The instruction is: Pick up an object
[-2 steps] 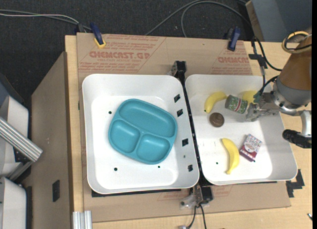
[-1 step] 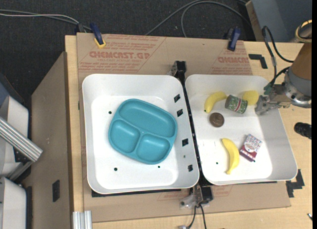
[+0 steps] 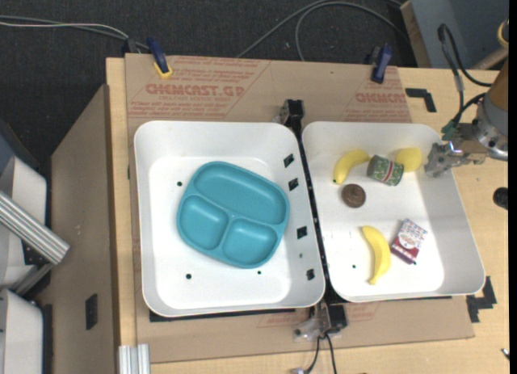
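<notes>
Stock for your review, operator:

- Left bin (image 3: 153,162): holding a teal divided plate (image 3: 233,213), flat.
- Right bin (image 3: 452,227): holding a banana (image 3: 350,164) beside a small can (image 3: 385,170), with a lemon (image 3: 409,158) touching the can; a brown round item (image 3: 353,195) just below; a second banana (image 3: 376,253) and a red-and-white packet (image 3: 409,241) lower down.
- Gripper (image 3: 443,157): hovering at the right bin's upper right edge, near the lemon; you cannot tell how it is set, and nothing is showing in its grasp.

Progress, as judged: nothing is lifted; you are still waiting on selection, descent, grasp and lift.
</notes>
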Motion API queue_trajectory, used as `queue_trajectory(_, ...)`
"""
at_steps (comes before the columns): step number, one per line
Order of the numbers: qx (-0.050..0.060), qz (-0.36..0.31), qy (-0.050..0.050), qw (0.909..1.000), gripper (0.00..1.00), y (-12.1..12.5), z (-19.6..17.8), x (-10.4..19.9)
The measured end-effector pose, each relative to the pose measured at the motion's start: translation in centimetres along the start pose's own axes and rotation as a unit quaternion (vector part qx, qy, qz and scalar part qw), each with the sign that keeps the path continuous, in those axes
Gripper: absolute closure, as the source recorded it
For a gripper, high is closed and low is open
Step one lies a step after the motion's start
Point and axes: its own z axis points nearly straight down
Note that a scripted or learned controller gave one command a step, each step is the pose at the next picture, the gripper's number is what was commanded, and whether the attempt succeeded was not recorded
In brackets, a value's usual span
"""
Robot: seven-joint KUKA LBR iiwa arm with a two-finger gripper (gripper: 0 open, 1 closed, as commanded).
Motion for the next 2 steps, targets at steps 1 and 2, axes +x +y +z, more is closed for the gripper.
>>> queue_trajectory(1, 0.0, 0.0, 0.0, 1.0, 1.0, 0.2, -4.4, 0.2)
queue_trajectory(2, 0.004, -0.002, 0.002, 1.0, 1.0, -0.3, -3.6, 4.9)
